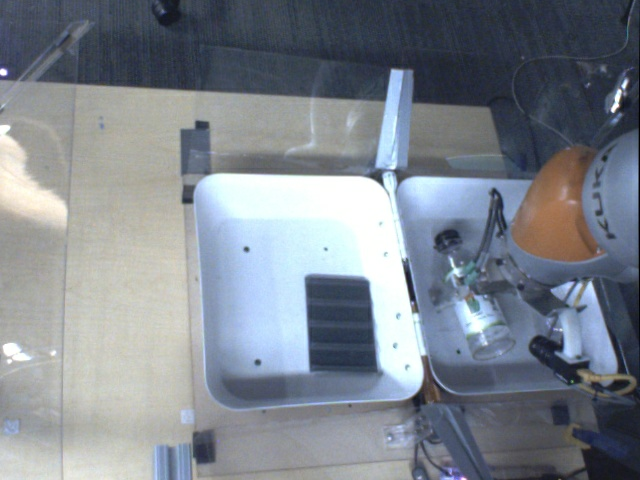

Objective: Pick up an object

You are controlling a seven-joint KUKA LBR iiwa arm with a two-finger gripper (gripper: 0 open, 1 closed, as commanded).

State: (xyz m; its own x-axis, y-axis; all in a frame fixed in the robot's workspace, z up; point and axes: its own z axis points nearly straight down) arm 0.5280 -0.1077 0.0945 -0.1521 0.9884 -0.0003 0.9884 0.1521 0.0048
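Note:
A clear plastic bottle (486,326) with a green and white label lies in the right bin (430,353), its open end toward the near wall. My gripper (466,278) is low over the bottle's far end, under the grey arm with its orange band (555,218). A small dark round piece (446,238) sits just beyond the bottle's far end; whether it belongs to the bottle is unclear. A black ribbed rectangular block (340,322) lies flat in the left bin (230,268), toward its near right part.
The two white bins meet at a shared divider wall (405,268). A metal post (396,118) stands behind the bins at their junction. Pale wooden bench surface (100,268) surrounds them on the left.

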